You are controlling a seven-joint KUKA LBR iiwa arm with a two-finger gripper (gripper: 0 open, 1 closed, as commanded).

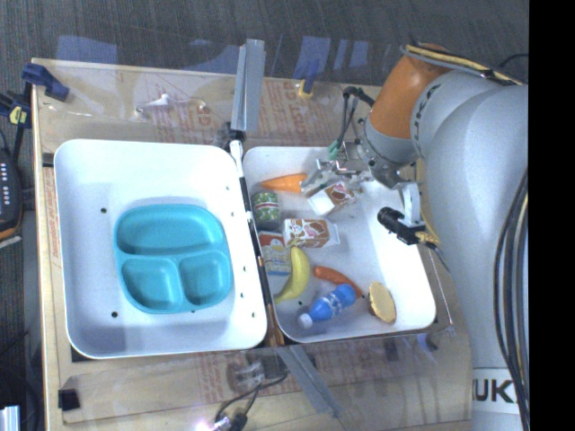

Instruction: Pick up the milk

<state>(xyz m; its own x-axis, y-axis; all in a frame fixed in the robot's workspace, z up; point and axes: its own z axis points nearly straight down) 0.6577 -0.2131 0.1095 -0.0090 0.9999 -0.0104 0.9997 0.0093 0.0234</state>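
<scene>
Item 1, my pincer [334,176]: hanging over the far end of the right bin [409,281], wrist w/ orange band behind it. Fingers are lost in clutter and metal parts, so I cannot tell how wide they are standing. A small brown-and-white packet [339,193] is sitting right at the tips; I cannot tell whether I am gripping it or just touching it.

Item 2, milk [307,233]: small carton lying flat on its side, white w/ brown-red print, short way nearer the camera than my pincer and slightly to its left. It is sitting apart from my tips, untouched.

Item 3, carrot [282,183]: orange, lying just left of my pincer.

Item 4, green can [265,207]: left of pincer, near the bin divider.

Item 5, banana [295,275]: yellow, lying beyond the milk, nearer the camera.

Item 6, blue bottle [327,307]: lying at the near wall, well apart from pincer.

Item 7, round tan cookie-like thing [382,302]: near corner, well apart.

Item 8, left bin [76,241]: well left of pincer, holding a teal divided tray [172,257].
</scene>
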